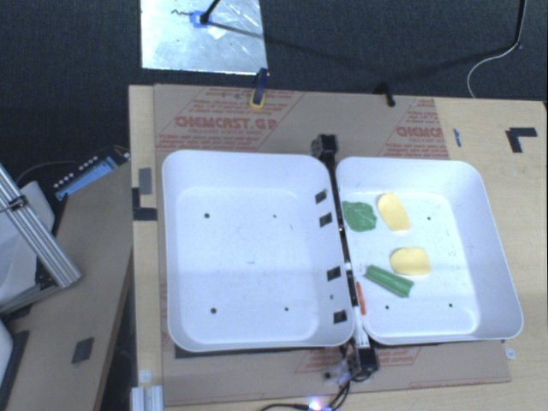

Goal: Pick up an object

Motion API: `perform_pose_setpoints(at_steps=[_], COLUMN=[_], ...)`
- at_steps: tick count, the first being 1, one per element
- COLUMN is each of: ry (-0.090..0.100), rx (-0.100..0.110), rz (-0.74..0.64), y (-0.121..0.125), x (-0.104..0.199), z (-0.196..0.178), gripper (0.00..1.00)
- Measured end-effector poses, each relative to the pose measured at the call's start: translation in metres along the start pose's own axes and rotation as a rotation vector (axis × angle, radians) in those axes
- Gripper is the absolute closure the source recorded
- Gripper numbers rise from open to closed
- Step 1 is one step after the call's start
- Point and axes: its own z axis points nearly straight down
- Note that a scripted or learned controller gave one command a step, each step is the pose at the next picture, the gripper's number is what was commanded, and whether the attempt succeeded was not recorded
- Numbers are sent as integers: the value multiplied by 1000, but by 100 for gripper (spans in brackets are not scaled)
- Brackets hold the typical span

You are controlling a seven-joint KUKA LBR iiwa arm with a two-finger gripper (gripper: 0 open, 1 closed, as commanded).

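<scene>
Objects to choose from number four, all in the right bin (501, 255), and every place below is given from the seam (342, 247) where the two bins meet.

Nearest the camera lies a green stick (390, 281), just to the right of the seam's near part and set at a slant on the bin floor. A little farther back and a little more to the right sits a rounded yellow piece (410, 261), just beside the stick's far end; I cannot tell whether the two touch. Farther again, a flat green leaf-like piece (360, 217) rests close against the seam's right side. A second yellow piece (394, 211), longer than it is wide, lies just to the right of that, near it or perhaps brushing its edge.

On the seam's other side is the left bin (248, 255), white with a few dark dots on its floor. Beyond the seam's far end the printed board (257, 122) under both bins runs back, and well past it a shiny foil sheet (203, 21) lies on the dark floor.

By my judgement the task has not started in any way that shows: all four pieces rest flat on the bin floor, none lifted or tilted. Whether the gripper is spread or pressed together cannot be told from this view. The whole job is left: reach in, close on one piece, raise it clear.
</scene>
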Motion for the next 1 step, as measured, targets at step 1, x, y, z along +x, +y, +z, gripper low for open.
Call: perform_pose_setpoints(at_steps=[1], ry=[-4], rx=[-2], rz=[3], y=[55], x=[-30], z=[1], gripper=[100])
